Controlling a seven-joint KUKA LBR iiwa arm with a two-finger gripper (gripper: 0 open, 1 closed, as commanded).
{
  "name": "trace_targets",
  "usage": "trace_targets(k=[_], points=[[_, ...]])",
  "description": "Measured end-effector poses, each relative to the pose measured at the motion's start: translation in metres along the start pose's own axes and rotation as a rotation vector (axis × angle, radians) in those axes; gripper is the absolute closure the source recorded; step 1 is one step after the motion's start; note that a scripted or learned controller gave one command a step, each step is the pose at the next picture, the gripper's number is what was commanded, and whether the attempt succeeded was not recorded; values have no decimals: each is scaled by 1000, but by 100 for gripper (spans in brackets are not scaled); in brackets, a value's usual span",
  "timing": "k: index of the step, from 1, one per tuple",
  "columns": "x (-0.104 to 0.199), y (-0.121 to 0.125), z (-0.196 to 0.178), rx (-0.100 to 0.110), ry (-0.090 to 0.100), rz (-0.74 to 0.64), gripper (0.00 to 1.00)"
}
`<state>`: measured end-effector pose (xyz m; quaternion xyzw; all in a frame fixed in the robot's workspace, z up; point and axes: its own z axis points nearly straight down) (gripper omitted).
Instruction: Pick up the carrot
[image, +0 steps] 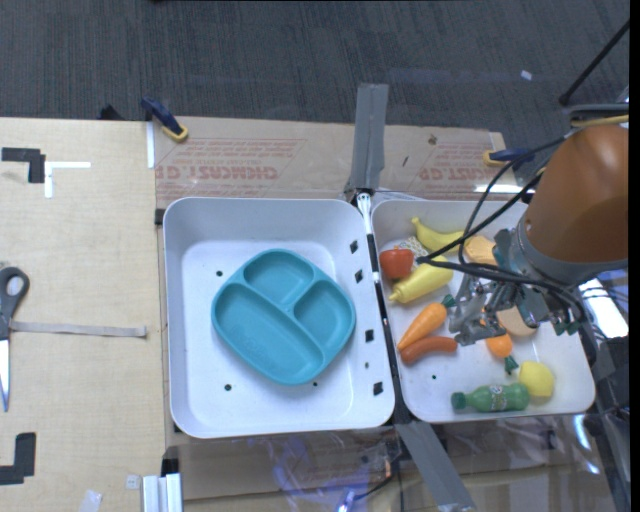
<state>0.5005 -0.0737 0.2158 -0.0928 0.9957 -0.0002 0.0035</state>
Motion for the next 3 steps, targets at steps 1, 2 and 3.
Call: trace_targets(k=[1, 2, 3], points=[[-27, 121, 24, -2, 3, -187, 100], [-6, 74, 23, 0, 2, 205, 100], [0, 115, 24, 1, 4, 489, 100]])
